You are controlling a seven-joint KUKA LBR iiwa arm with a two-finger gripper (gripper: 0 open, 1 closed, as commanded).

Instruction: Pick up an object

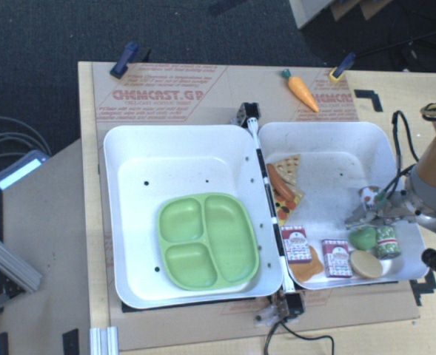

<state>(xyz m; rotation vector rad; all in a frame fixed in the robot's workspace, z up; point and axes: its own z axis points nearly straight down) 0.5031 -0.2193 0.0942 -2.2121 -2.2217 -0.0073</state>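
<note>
Pincer [367, 217] above green toy [363, 237]

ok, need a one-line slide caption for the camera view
KUKA end effector reaches into the right bin above toy food, beside a green divided plate in the left bin.

arm [432, 176] cut off at right edge

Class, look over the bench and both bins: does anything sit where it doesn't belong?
Yes. A toy carrot lies on the bench board behind the right bin, outside both bins, while the other small items are gathered inside the right bin. The green tray sits flat in the left bin.
</note>
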